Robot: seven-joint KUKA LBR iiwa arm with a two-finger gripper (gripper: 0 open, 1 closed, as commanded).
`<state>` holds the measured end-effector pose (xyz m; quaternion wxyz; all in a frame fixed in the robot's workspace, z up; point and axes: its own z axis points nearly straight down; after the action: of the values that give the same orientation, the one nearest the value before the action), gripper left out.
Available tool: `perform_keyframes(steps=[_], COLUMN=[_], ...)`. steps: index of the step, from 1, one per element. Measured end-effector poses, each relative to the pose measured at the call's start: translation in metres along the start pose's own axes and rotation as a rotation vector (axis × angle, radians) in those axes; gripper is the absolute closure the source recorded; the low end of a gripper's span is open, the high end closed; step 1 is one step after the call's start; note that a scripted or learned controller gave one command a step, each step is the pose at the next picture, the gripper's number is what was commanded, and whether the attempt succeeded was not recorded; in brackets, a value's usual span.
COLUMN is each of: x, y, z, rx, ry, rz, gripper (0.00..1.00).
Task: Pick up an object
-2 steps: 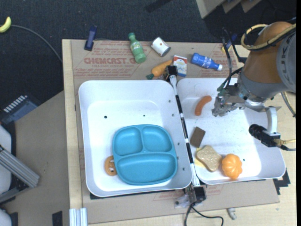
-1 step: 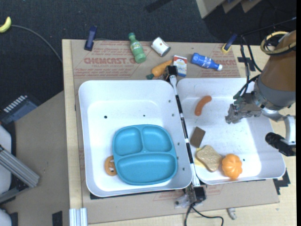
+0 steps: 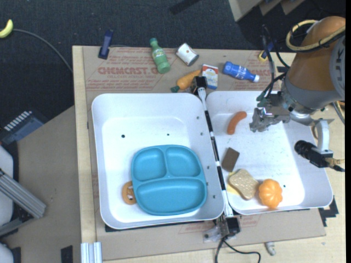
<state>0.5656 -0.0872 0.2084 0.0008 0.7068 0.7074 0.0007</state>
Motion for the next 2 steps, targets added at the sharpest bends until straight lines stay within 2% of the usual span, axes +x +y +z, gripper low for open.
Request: perform_keyframes(steps=[1, 2], x=[-0.028, -0.010], y=[0.010, 0.016], z=[0.016, 0.002], rx=[0.000, 0.000], ry=[-0.002, -0.001], rz=[0.001, 0.000], gripper=[1.00, 1.00])
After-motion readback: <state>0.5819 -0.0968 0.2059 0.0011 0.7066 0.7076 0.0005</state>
